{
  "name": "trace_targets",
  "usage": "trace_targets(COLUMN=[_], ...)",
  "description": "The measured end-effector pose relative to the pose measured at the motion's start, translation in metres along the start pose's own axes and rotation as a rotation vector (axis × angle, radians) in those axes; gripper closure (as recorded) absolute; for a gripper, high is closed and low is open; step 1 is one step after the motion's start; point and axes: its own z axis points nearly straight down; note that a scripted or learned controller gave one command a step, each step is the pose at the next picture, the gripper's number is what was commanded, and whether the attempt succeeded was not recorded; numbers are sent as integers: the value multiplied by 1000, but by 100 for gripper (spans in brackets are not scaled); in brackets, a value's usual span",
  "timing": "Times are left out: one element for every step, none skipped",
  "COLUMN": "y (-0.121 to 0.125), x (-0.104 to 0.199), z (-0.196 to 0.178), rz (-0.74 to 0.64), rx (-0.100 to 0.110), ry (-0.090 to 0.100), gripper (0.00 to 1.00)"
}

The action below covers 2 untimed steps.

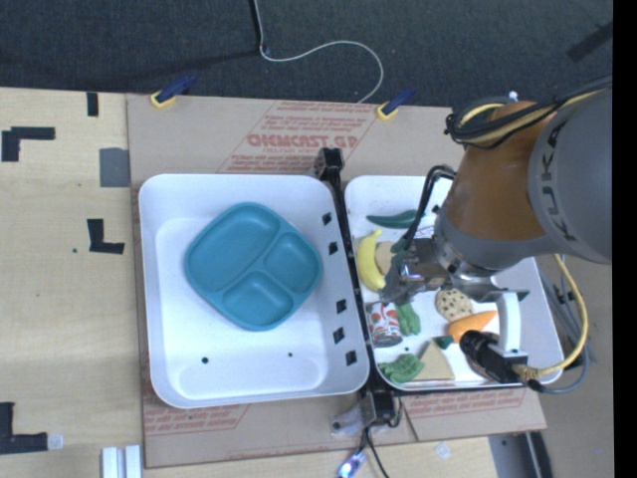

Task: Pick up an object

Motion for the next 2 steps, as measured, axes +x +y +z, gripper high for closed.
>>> trace_targets(y=[1, 5], x=[-32, 31], z=[-64, 29], rz=[2, -5], rx=[-14, 2], ry=[-2, 2], gripper=[100, 100])
